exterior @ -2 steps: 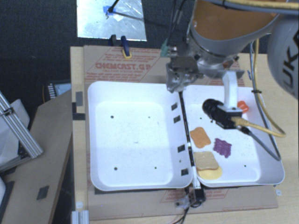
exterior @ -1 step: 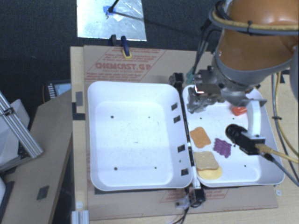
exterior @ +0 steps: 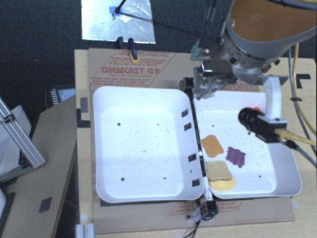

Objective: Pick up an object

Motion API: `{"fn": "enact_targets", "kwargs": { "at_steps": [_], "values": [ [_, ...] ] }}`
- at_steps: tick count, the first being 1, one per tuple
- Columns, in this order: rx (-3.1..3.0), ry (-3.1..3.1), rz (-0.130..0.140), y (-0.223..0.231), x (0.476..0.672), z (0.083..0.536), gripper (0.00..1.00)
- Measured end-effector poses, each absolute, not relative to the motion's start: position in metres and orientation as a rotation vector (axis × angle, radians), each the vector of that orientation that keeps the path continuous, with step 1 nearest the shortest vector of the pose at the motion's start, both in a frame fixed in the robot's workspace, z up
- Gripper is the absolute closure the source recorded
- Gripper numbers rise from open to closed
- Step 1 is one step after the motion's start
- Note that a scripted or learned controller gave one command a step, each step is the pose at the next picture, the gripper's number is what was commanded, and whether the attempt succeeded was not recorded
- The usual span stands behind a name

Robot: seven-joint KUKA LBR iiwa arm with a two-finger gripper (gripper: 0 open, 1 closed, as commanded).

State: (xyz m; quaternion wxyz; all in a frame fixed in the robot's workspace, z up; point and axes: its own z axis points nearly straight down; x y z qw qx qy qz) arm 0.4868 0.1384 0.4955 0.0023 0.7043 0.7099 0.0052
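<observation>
Nearest the camera, a tan bread slice (exterior: 218, 170) overlaps a yellow cheese piece (exterior: 225, 184) in the right bin (exterior: 290, 175), beside an orange slice (exterior: 212, 145) and purple grapes (exterior: 236, 156). Up at that bin's far left corner hangs the gripper (exterior: 203, 90), so these objects lie toward the camera from it; its state I cannot tell.

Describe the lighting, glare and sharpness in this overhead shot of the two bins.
Camera view: even, soft light; the left bin reads bright white with little shadow. Strong glare comes off the foil sheet at the top. The small items, such as the purple piece in the right bin, look soft-edged. The arm is blurred and close to the lens.
</observation>
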Motion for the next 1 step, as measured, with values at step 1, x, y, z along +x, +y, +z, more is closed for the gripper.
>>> {"fn": "enact_targets", "kwargs": {
  "at_steps": [1],
  "values": [
    [2.211, 2.229, 0.01, 0.1776, 0.4863, 0.5371, 1.0]
  ]
}}
